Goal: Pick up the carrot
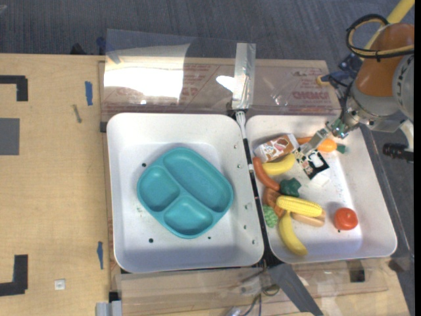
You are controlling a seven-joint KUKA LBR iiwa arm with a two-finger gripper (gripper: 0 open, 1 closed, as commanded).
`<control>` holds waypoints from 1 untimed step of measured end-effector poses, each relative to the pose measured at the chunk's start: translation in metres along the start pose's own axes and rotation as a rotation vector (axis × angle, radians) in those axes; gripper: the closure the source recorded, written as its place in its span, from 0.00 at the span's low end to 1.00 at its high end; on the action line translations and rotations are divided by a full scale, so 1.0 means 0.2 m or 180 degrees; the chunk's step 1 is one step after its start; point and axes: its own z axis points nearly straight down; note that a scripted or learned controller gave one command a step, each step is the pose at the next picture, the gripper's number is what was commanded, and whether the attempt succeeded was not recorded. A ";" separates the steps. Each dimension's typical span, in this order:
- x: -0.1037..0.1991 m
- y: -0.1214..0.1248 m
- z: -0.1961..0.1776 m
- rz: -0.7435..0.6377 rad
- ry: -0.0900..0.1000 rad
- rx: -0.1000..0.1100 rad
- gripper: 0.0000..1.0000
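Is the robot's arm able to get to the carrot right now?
Probably yes. The end effector hangs over the right bin, right beside the carrot near the bin's far edge. Nothing lies on top of the carrot, though the small black-and-white card sits close by.

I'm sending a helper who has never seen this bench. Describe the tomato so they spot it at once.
Start at the right-hand white bin, the one crowded with toy food, not the one holding the teal divided plate. Look to its near right part, right of the corn cob. The tomato is the one round red thing, sitting apart from the long yellow pieces.
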 end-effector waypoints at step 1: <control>-0.03 0.00 0.00 0.0434 0.0038 -0.0026 0.00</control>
